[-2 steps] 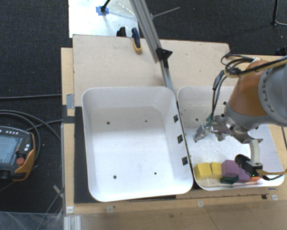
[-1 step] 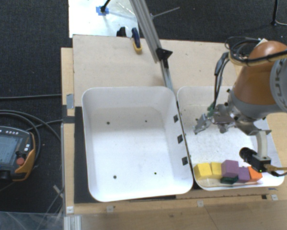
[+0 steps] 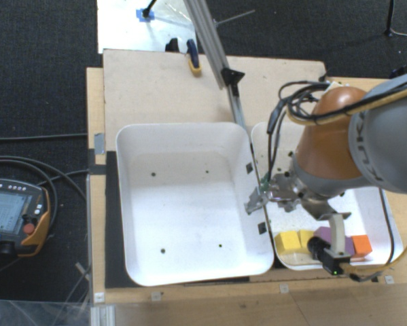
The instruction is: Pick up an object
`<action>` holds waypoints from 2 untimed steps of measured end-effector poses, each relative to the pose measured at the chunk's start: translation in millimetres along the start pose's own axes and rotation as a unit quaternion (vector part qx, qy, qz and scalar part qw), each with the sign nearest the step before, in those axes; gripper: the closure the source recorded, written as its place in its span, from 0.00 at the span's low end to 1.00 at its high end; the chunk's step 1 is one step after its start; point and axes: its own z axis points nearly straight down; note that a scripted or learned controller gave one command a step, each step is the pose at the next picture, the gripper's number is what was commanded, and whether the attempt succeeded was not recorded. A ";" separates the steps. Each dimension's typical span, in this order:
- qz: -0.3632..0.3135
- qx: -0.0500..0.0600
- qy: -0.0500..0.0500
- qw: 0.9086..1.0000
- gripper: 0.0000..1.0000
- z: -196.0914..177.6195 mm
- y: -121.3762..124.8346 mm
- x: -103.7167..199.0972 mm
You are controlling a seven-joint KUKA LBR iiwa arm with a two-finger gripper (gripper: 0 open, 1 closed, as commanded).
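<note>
My gripper [image 3: 259, 202] hangs low over the left edge of the right bin [image 3: 388, 212], close to the wall between the two bins. The grey arm and its orange band cover most of that bin. Along the bin's front lie a yellow block [image 3: 289, 242], a purple block [image 3: 323, 236] and an orange block [image 3: 362, 244] in a row. The yellow block is just below and to the right of the gripper, apart from it. Nothing shows in the gripper's grasp.
The left bin [image 3: 183, 136] sits beside the right one, their walls touching. A slanted metal pole [image 3: 217, 49] crosses the back of the bench. A blue and yellow tool [image 3: 193, 55] lies at the back. A teach pendant [image 3: 9, 214] rests on the floor at left.
</note>
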 end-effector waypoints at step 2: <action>0.008 -0.005 -0.004 1.000 0.00 -35.5 27.9 -86.4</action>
